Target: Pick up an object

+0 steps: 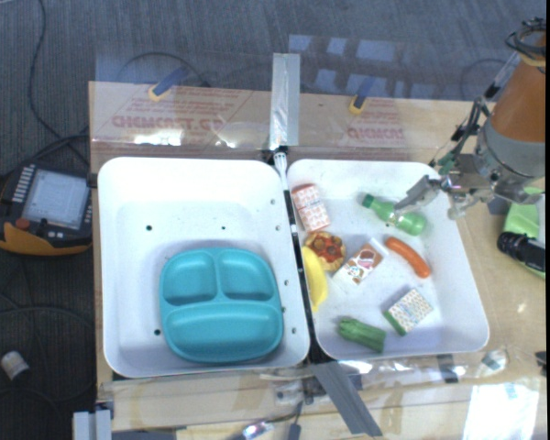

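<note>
The jaws (437, 189) are seen hanging over the far right corner of the right bin (467, 287), reached in from the desk's right edge under the orange-banded arm (518, 99). 1 finger is stretched toward the green bottle (396, 213), the other is set back toward the bin's right wall, so the jaws are judged to be spread wide, and nothing is seen between them. The bottle lies on its side just beside the leading finger; whether it is touched cannot be told.

Further out, an orange carrot (409, 256) is found near the right wall, a small printed packet (361, 264) beside it, and a green-and-white carton (410, 310) toward the near right corner. A green vegetable (361, 334) lies at the near edge, a yellow banana (314, 280) along the left wall, and a red-patterned box (311, 206) at the far left corner. In the left bin (128, 200), 1 teal divided plate (222, 302) is carried.

The approach step is judged to be in hand: no object is lifted yet. For the next move, the jaws would need to be centred over the bottle, lowered, and closed across its narrow width.
</note>
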{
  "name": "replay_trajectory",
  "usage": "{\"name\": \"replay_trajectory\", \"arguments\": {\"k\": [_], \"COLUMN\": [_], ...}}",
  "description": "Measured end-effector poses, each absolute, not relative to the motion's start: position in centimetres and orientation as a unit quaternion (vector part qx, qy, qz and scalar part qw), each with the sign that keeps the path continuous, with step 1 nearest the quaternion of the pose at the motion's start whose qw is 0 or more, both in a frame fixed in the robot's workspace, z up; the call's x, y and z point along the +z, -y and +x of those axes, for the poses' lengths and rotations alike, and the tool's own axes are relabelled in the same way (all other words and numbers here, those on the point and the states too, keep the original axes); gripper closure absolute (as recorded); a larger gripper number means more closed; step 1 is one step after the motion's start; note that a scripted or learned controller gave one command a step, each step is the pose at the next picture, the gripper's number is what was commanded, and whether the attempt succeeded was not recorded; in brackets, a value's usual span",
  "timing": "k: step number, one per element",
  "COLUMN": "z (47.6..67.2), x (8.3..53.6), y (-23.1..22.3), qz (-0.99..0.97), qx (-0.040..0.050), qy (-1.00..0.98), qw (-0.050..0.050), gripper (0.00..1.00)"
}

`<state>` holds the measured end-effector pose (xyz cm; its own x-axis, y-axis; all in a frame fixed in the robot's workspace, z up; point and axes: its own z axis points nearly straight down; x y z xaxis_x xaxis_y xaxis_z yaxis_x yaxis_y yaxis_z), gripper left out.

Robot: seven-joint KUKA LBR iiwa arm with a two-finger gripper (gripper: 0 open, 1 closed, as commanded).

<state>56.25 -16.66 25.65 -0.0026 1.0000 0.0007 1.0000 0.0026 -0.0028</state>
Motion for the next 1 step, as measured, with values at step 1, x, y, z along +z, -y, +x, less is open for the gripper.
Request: {"name": "replay_trajectory", "arguments": {"k": [1], "z": [55.09], "x": [16.04], "y": [21.91], "qz": [-0.700], "qx": [0.0015], "qy": [0.714], "qw": [0.001], "gripper": [0.00]}}
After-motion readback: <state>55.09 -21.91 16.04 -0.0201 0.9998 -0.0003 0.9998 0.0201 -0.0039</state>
